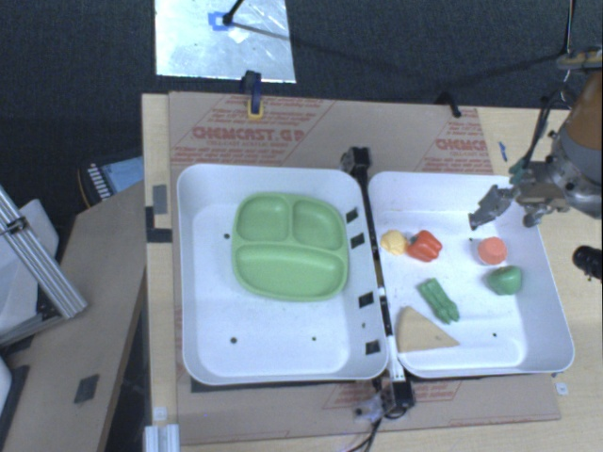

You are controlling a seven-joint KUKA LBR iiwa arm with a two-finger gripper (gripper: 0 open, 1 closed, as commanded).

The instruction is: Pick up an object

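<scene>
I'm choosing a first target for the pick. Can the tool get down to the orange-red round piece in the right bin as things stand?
Probably yes. The tool hangs over the right bin, up and slightly right of the orange-red round piece. Nothing lies on it; the green piece sits just below it, close but apparently apart.

Right bin (556, 342) holds six loose toy foods: yellow piece (393, 243) touching red pepper (426, 245), orange-red round piece (491, 250) above green pepper (505, 280), green pickle-like piece (439, 300), tan wedge (423, 330) lying flat.
</scene>
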